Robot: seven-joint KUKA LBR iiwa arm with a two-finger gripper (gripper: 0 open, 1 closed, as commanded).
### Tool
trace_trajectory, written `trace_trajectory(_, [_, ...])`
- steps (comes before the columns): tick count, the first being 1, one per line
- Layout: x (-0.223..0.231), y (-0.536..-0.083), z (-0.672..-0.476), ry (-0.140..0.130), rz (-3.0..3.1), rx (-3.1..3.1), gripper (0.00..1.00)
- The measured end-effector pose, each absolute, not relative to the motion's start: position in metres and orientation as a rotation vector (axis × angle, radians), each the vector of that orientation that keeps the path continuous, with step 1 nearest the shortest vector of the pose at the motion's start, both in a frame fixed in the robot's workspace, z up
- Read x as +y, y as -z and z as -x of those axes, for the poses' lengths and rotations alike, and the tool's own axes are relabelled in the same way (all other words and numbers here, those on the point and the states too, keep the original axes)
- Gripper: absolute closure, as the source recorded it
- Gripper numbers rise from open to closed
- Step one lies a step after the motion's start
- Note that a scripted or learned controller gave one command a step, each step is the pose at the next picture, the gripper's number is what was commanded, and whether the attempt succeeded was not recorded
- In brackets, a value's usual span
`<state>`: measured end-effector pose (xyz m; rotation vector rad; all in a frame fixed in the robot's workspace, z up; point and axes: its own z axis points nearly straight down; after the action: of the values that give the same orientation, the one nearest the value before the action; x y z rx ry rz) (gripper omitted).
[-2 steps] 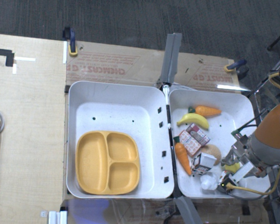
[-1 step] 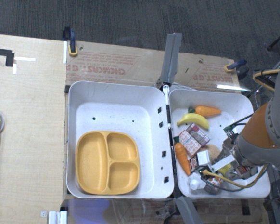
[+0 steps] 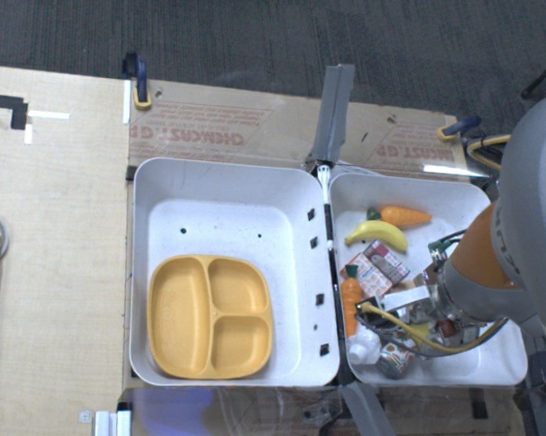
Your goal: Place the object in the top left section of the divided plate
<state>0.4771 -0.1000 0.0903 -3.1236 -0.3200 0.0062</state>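
Plate (image 3: pixel 211 316), yellow and divided, is sitting in the left bin (image 3: pixel 141 249), well apart from the gripper (image 3: pixel 406 326), with the wall between the two bins lying between them. The gripper is hanging low over the right bin (image 3: pixel 402 188), down among the clutter at its near end; whether it is open or closed I cannot tell, and nothing is showing plainly in its grasp. Just beside it a small white item (image 3: pixel 365 345) and a shiny can (image 3: pixel 394 363) are lying against the bin's near wall. An orange piece (image 3: pixel 349 303) is resting to the gripper's left by the dividing wall, and a printed packet (image 3: pixel 378 268) is lying just above that. Farther up the bin a banana (image 3: pixel 377 233) is lying near a carrot (image 3: pixel 405 214). The plate is showing one long section on its left and two smaller ones on its right.
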Motion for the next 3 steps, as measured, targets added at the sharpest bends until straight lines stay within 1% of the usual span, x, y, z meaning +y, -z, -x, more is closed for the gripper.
trace_trajectory(1, [-0.071,-0.191,-0.478,-0.006,3.125,-0.32,1.0])
trace_trajectory(2, [-0.094,-0.19,-0.477,-0.01,3.125,-0.315,1.0])
trace_trajectory(3, [-0.071,-0.222,-0.478,-0.006,3.125,-0.32,1.0])
